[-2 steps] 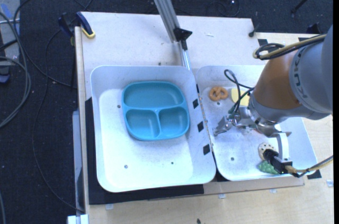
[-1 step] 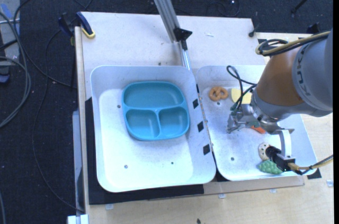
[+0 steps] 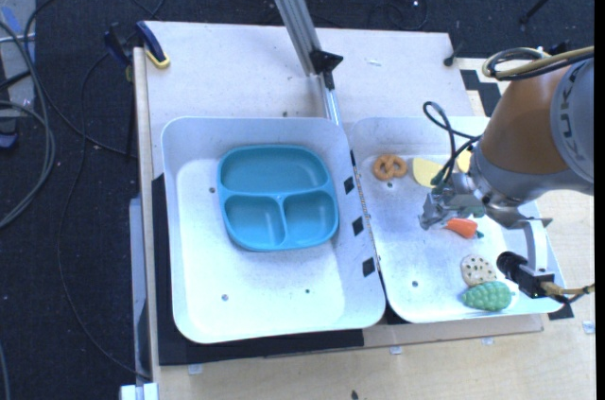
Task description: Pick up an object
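Item: gripper [image 3: 437,211], lowered into the right bin [image 3: 406,280] beside an orange carrot-like piece [image 3: 462,226]. Whether anything was gripped could not be told, nor the opening.

Handling note: a descent centred over the piece was judged advisable, clear of the yellow piece [image 3: 427,171].

Description: carrot-like piece small, orange, elongated, lying flat, partly hidden. Also listed: pretzel [image 3: 388,166], biscuit [image 3: 477,269], green piece [image 3: 488,296]; blue tray [image 3: 279,197] in left bin.

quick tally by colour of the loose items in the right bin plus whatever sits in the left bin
Brown: 1, pretzel
Yellow: 1, yellow piece, partly behind the hand
Orange: 1, carrot-like piece
Tan speckled: 1, cookie
Green: 1, bumpy green item
Blue: 1, divided tray, left bin
Total: 6
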You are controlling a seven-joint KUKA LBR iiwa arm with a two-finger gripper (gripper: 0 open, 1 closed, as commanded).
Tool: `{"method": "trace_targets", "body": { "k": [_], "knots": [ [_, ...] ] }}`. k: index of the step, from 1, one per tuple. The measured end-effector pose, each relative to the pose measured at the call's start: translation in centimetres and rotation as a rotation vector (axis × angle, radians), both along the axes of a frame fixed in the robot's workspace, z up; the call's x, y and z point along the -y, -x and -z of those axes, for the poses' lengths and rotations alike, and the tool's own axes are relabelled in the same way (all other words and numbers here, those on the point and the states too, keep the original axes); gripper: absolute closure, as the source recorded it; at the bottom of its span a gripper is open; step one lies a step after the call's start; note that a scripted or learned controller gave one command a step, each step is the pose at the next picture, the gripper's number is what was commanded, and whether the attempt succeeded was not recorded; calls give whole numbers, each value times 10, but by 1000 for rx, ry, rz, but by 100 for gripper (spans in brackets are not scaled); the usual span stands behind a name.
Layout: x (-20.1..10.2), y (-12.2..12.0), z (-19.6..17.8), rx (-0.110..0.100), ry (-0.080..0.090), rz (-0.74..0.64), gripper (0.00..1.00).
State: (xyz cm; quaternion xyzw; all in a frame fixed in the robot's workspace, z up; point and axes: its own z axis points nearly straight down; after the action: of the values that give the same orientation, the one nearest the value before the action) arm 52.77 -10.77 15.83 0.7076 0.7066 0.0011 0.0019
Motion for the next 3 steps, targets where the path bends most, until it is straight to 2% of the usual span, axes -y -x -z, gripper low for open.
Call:
{"method": "trace_targets", "body": {
  "k": [2, 3],
  "knots": [
    [2, -7, -126, 4, 1, -4, 100],
    [2, -8, -127, -3, 0, -3, 100]
  ]
}}
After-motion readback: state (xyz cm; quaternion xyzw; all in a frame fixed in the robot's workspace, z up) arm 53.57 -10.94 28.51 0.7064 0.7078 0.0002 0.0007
